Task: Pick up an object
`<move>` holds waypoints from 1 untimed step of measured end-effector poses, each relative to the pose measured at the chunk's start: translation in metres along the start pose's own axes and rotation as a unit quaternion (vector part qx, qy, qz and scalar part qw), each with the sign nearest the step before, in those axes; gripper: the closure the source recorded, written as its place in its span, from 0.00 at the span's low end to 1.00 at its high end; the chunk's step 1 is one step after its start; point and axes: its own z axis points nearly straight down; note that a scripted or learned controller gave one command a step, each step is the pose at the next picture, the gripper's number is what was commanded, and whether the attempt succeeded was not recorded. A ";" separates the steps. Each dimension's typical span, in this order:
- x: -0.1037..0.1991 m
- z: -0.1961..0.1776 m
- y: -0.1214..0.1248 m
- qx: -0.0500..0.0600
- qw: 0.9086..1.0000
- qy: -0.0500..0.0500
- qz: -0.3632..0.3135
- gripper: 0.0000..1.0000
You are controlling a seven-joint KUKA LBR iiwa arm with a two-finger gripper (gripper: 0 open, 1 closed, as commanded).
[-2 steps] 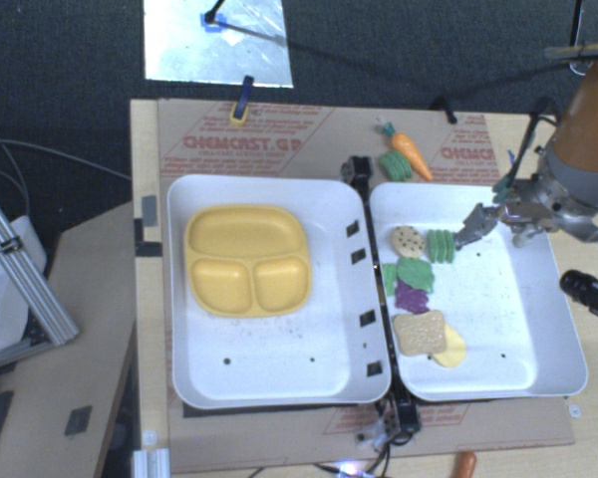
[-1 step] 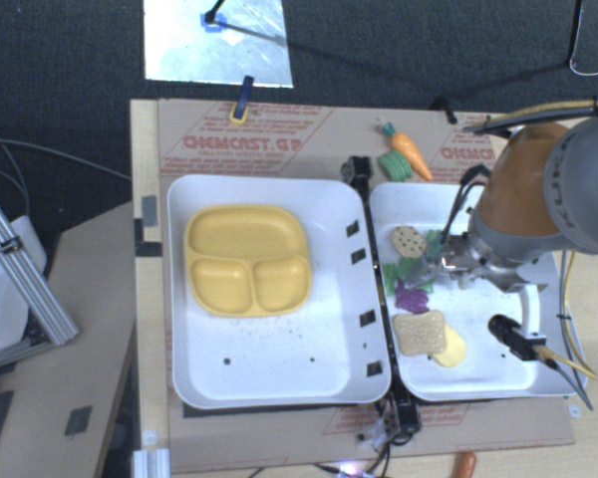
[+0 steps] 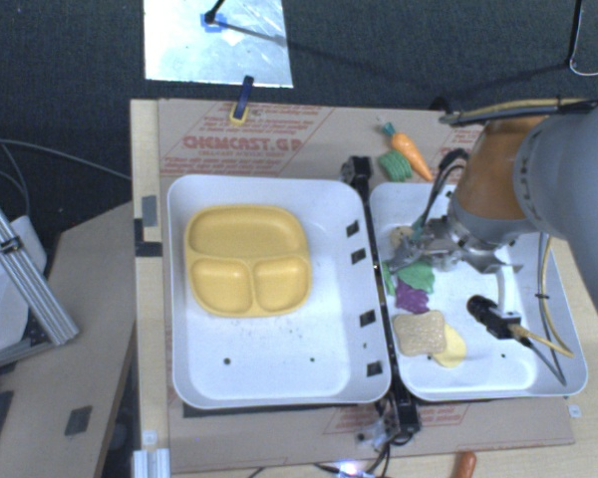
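1. The pincer (image 3: 411, 250) hangs low in the right bin (image 3: 553, 366), near its left wall; how far it is parted cannot be told.
2. Just below it lie a green toy piece (image 3: 420, 276) and a purple toy piece (image 3: 412, 297).
3. Toward the bin's front sit a toast slice (image 3: 420, 333) and a yellow disc (image 3: 450, 348).
4. The left bin (image 3: 269, 376) bears a yellow divided plate (image 3: 247, 258).
5. A toy carrot (image 3: 409, 147) rests on the desk's far edge.
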 end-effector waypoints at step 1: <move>-0.001 -0.013 0.001 -0.002 1.000 0.000 0.001 1.00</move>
